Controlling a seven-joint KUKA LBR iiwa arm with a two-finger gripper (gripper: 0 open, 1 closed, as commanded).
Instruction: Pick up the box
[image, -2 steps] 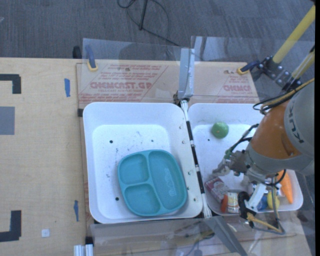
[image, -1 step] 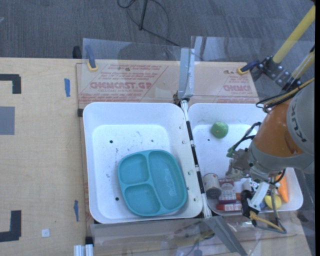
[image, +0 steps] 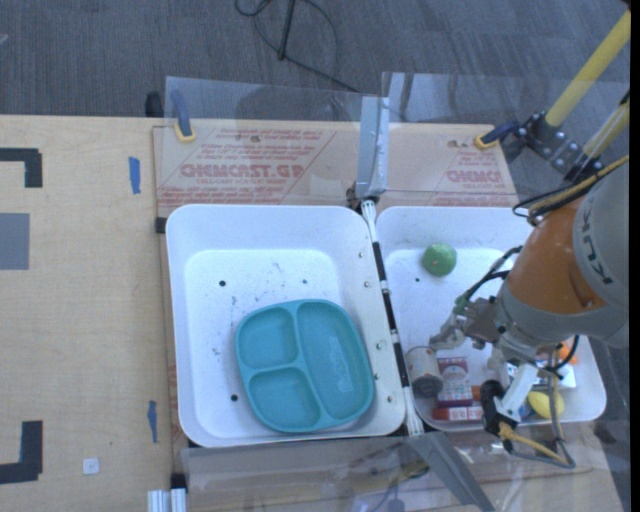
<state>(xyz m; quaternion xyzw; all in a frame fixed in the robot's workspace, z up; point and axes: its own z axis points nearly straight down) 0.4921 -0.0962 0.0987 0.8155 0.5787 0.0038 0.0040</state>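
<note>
The box (image: 455, 382), red and white, lies flat in the right bin (image: 478, 232), down by the bin's 6 o'clock wall and toward its 9 o'clock side. A small brown can (image: 424, 367) lies at the box's 9 o'clock, touching it or nearly so, between the box and the wall shared with the left bin (image: 200, 240). A yellow thing (image: 541, 405) sits at the box's 3 o'clock, partly covered by robot hardware, so its shape is hard to read. A green ball (image: 438, 259) rests well apart, toward the bin's 12 o'clock.

The gripper (image: 468, 328) hangs just at the box's 12 o'clock. It is small and crowded by cables, and I cannot tell whether it is wide or narrow, nor whether it touches the box. The grey and orange arm (image: 560, 270) covers the bin's 3 o'clock side and hides the floor beneath it.

In the left bin a teal divided plate (image: 303, 365) lies toward 5 o'clock. The wooden tabletop (image: 80, 300) spreads out at 9 o'clock.
</note>
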